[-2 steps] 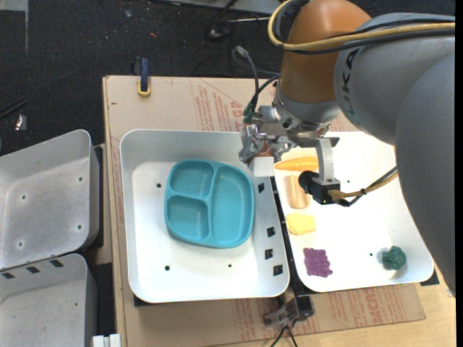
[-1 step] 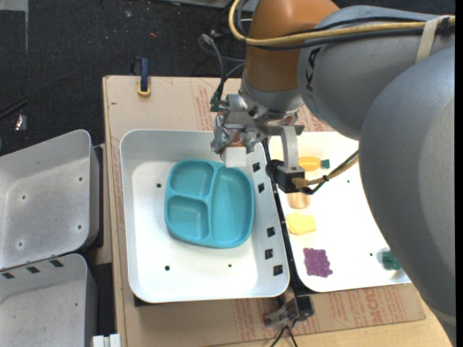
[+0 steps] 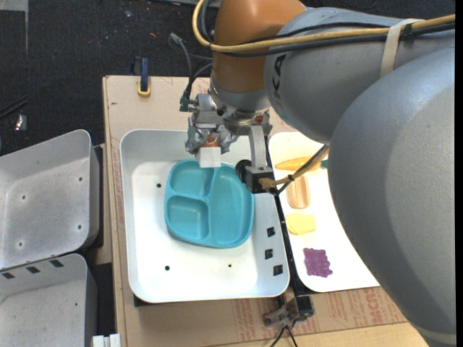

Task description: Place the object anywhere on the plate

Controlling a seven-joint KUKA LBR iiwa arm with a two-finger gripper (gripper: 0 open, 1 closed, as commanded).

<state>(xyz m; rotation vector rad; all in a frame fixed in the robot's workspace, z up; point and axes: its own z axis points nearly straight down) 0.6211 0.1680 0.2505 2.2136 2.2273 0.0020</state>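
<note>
One gripper (image 3: 209,152) over teal plate (image 3: 210,203) | lettering unreadable

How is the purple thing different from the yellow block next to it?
The purple grapes are bumpy and uneven in outline, while the yellow block looks smooth with flat sides. The grapes are purple; the block is yellow. The grapes lie nearer the front edge of the right bin, and the block lies further back, closer to the arm. Both are small toy-like pieces resting loose in the same white bin, away from the blue plate.
</note>
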